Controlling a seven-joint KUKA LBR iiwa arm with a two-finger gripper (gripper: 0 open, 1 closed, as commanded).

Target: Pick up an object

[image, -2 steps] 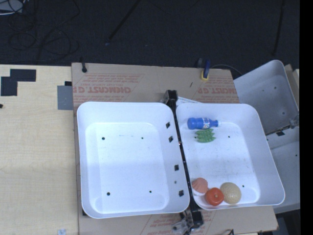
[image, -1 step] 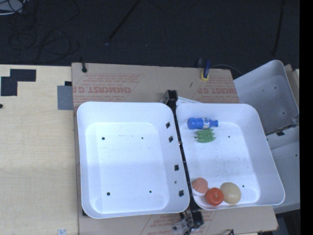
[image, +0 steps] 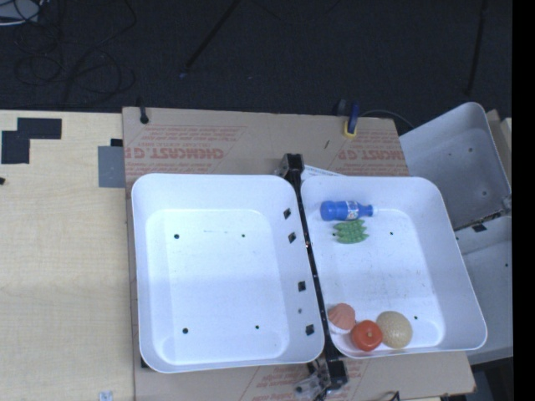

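I judge the pick not yet begun: the bottle [image: 345, 210] lies free in the right bin [image: 456, 249], probably the easiest target, and I cannot tell the gripper's state.

Pale grey-white panel [image: 456, 161] just right of the right bin [image: 444, 197], rising past that bin's far right corner. It is flat and smooth with one broadly rounded upper corner, and it carries a few small dark dots that may be screws or holes. A short dark fitting [image: 491, 214] sits at its lower right edge. Whether the panel belongs to the robot cannot be told.
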